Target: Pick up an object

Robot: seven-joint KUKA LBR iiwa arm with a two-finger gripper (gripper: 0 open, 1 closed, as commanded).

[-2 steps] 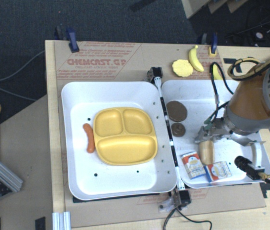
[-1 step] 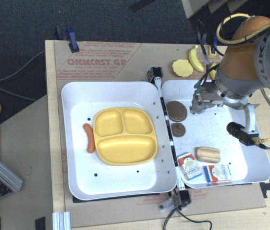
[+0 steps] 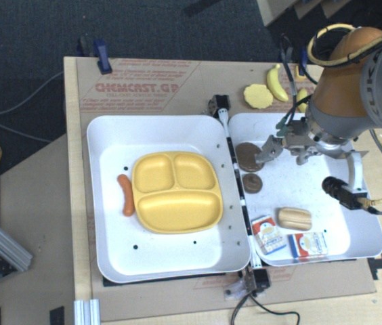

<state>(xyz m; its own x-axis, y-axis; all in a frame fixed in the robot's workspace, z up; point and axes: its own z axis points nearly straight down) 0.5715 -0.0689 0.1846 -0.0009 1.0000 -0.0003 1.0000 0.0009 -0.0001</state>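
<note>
While the gripper (image 3: 286, 151) hangs over the upper left part of the right bin (image 3: 364, 239), the slanted view from above does not settle whether it is clenched or released, and nothing can be seen held in it. Its leftmost grey part lies just beside the larger brown disc (image 3: 247, 156); whether the two touch cannot be told. That disc is round, flat and dull brown, and it lies close against the bin's left wall, by the seam where the two bins meet. A smaller brown disc (image 3: 252, 183) lies just below it, near the same wall. Lower in the bin, a tan bread roll (image 3: 294, 217) rests above two small red, white and blue cartons (image 3: 267, 235), which sit along the bottom rim. White floor shows bare across the middle of the bin, between the discs and the roll. A black cable fitting (image 3: 340, 191) hangs from the arm over the bin's right side. Across the seam, the left bin (image 3: 103, 154) holds a yellow divided plate (image 3: 176, 191) with an orange sausage (image 3: 127, 195) just left of it. Beyond the right bin's top rim, a banana (image 3: 277, 83) and a yellow slice (image 3: 258, 96) lie on the bench.
</note>
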